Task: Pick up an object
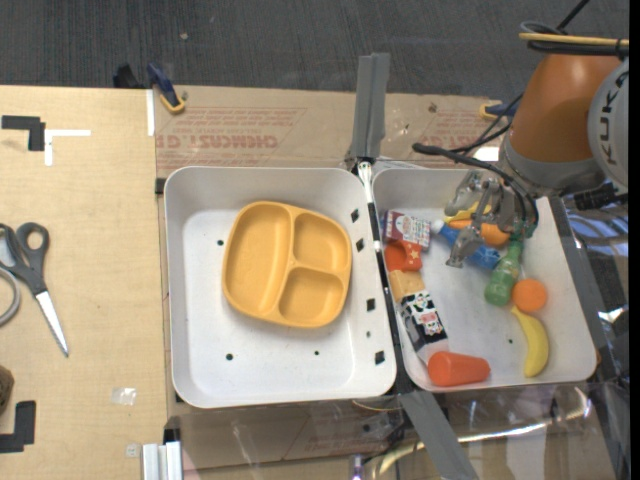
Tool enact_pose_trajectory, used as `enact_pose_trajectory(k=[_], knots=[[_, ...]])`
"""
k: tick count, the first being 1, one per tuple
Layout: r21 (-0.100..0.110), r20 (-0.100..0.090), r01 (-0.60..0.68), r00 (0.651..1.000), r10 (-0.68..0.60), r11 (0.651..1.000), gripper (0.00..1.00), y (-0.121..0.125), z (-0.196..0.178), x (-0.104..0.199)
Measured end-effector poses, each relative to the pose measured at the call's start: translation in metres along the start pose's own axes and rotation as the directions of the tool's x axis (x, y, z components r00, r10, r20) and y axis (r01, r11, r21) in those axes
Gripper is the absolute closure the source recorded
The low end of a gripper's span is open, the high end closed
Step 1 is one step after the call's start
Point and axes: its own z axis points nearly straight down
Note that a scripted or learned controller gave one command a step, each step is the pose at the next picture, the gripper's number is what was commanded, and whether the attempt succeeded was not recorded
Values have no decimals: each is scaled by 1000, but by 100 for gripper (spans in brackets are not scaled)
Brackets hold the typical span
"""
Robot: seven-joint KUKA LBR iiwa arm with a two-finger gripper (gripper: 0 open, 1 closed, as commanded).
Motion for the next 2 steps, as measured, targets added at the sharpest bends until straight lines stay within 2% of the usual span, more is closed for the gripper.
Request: enact_pose_trajectory(k=[1, 2], knots=[[0, 1, 64, 998, -64, 998, 0, -3, 53, -3], [1, 6, 68, 998, -68, 998, 100, -2, 43, -5]])
